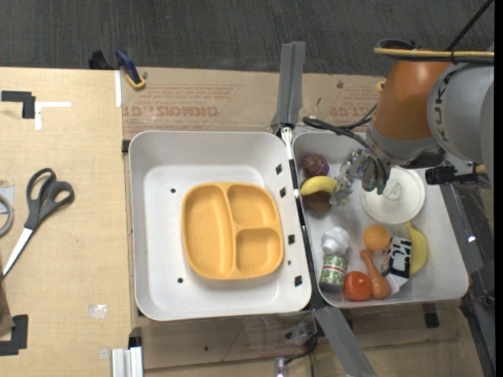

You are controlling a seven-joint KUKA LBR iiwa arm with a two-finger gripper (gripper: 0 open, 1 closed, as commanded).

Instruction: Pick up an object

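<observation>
Tool hovers over your right bin; finger state unclear.
Two bananas: one lies left-right beside it, one near-vertical.

Arm cut off by the right edge, so only the orange band and part of the grey body visible. Gripper blurred, finger position impossible to tell. White bowl partly hidden behind the gripper. Dark round fruit half covered by the small banana. Label on the green bottle too small to read. Round metal object cut by the left edge.
</observation>
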